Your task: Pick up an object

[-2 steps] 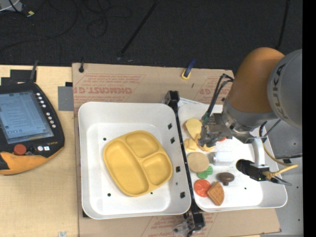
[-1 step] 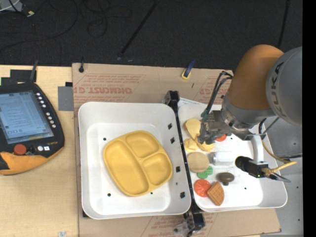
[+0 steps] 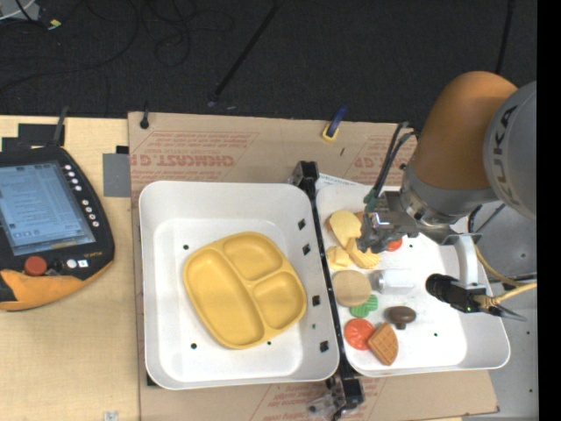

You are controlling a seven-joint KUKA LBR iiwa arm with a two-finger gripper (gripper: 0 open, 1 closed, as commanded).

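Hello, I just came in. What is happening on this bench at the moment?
A grey robot arm reaches from the right into the right bin, which holds small toy foods. Its end effector is low over the yellow pieces at the bin's left side; nothing is visibly held. The left bin holds a yellow divided tray.
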